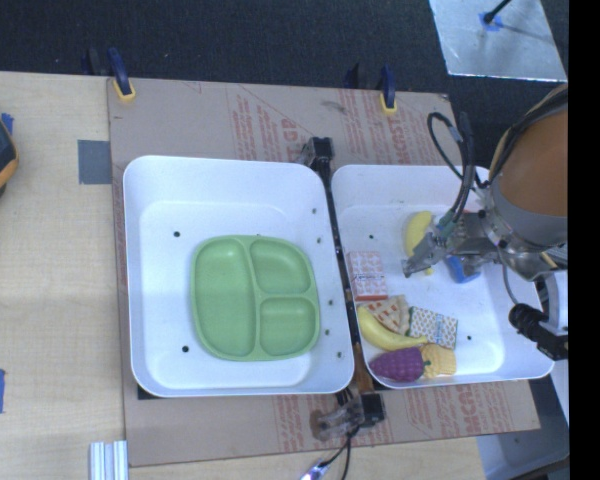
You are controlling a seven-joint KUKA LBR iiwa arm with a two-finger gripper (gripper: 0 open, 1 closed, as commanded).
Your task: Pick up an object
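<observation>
Camera view: gripper [421, 261] sits low in the right bin [480, 368], fingertips apart with nothing between them, tips just beside the lower end of a yellow banana-like piece [417, 230] and a small blue object [463, 269] close on its right. Further toward the near wall lie a red-white packet [366, 273], a second banana [380, 330], a checkered packet [433, 324] and purple grapes [398, 366], all untouched. Left bin [150, 268] holds a green divided plate [255, 296], well apart from the arm.
</observation>
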